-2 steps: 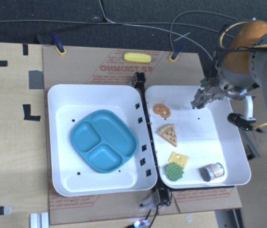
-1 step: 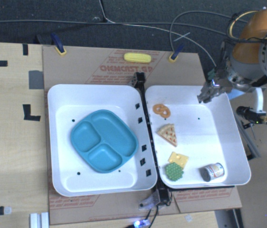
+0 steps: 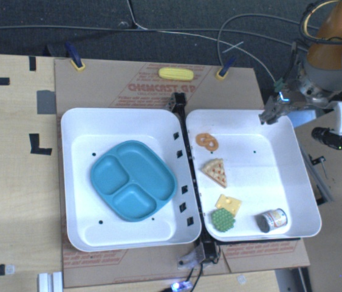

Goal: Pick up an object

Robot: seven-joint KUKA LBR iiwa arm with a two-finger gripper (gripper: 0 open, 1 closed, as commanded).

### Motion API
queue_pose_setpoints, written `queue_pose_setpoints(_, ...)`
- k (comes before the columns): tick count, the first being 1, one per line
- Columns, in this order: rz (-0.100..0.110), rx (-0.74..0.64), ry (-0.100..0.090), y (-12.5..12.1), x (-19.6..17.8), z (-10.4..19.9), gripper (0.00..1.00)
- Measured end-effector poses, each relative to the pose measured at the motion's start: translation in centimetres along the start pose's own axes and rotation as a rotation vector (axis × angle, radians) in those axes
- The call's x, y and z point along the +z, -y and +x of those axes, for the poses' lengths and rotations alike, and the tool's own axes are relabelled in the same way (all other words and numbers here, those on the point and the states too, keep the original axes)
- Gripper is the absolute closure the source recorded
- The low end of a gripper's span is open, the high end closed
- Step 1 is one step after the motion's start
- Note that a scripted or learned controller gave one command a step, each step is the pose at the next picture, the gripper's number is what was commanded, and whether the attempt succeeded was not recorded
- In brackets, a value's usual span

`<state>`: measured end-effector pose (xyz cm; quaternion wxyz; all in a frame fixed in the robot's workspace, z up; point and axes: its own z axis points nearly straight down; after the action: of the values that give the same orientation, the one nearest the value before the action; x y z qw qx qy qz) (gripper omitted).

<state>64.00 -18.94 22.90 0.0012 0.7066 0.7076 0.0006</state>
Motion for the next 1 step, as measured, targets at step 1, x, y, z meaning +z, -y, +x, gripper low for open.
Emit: queue_pose_setpoints(1,0.002,-0.005,-0.002,0.02,-0.78,6.04,1.0)
